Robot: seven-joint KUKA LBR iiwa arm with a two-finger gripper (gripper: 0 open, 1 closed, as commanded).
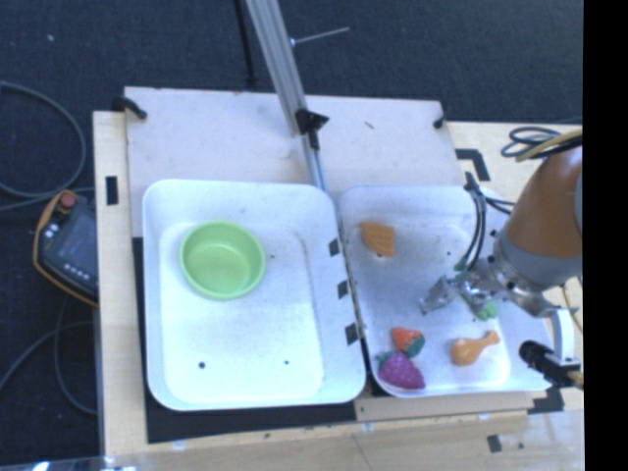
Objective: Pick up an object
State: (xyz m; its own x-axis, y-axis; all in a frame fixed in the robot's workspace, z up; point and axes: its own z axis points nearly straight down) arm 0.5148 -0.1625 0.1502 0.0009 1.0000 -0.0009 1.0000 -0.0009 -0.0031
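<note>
Your candidates all sit in the right bin (412, 204): an orange bread-like piece (378, 238) near its far left corner, a strawberry (407, 340) touching a purple grape bunch (401, 371) at the near edge, and an orange drumstick-shaped toy (473, 347) just right of those. The gripper (453, 293) hangs low over the middle of that bin — above the drumstick and apart from it — though you cannot tell from this slant how it is set. Over in the left bin (167, 361), a green bowl (223, 259) rests upright.
</note>
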